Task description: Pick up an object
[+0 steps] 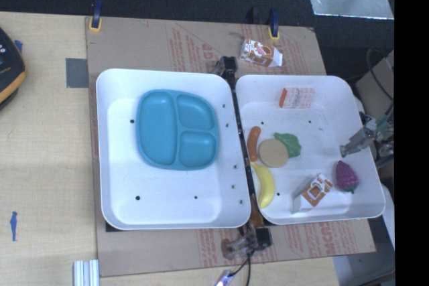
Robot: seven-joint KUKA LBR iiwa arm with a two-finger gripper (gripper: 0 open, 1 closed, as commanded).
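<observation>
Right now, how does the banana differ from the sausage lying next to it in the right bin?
The banana is yellow; the sausage is orange-red. The banana is thicker and plainly curved, while the sausage is slimmer and nearly straight. The banana lies nearer the front rim of the right bin, the sausage farther back. Both look like toy food, lie flat, and run lengthwise along the bin's left wall.

Purple grape bunch [346,176] lies near the right bin's [335,85] right wall

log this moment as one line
gripper at right bin's right edge | nothing held | nearest: purple fruit | banana untouched | blue plate in left bin
</observation>
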